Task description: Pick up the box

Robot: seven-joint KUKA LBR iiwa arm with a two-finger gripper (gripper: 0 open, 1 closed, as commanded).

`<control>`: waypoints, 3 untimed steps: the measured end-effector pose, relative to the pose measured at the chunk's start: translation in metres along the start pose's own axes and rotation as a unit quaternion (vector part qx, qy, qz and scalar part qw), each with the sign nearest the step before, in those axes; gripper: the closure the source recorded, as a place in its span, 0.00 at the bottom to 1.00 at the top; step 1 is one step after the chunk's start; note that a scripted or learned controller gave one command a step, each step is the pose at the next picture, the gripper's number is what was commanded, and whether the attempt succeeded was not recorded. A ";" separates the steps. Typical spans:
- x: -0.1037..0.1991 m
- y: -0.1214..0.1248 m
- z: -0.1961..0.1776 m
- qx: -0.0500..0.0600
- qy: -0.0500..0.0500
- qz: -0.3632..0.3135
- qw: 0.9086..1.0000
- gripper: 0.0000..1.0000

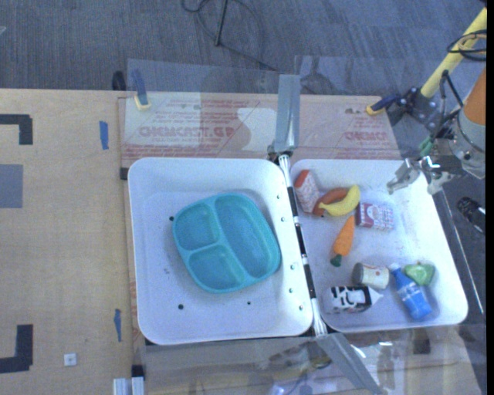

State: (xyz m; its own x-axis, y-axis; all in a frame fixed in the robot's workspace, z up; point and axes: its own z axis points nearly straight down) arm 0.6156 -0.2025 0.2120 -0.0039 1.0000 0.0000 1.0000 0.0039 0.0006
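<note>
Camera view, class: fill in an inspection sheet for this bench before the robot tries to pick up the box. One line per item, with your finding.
Surface: two white bins side by side; left bin holds a blue divided plate.
Job's things: small pink-and-white box lies in the right bin, near its middle, apart from the gripper.
Clutter: red-and-white carton, banana, carrot, small cup on its side, blue bottle, green piece, black-and-white item, all in the right bin.
Grippers: gripper at the right bin's upper right edge, nothing seen held.
Cables: yellow cable by the arm; dark cords on the floor.
Surroundings: wooden bench with blue tape marks; grey carpet.
</note>
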 end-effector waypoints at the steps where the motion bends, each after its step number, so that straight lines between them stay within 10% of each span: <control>1: -0.005 0.014 0.106 -0.001 -0.001 0.007 1.000 0.00; 2: 0.007 -0.001 0.116 -0.011 -0.003 -0.029 0.999 0.00; 3: 0.006 0.000 0.105 -0.013 -0.003 -0.028 1.000 1.00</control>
State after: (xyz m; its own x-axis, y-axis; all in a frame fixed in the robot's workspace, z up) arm 0.6156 -0.1970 0.1069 -0.0605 0.9981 -0.0076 0.9978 0.0607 0.0261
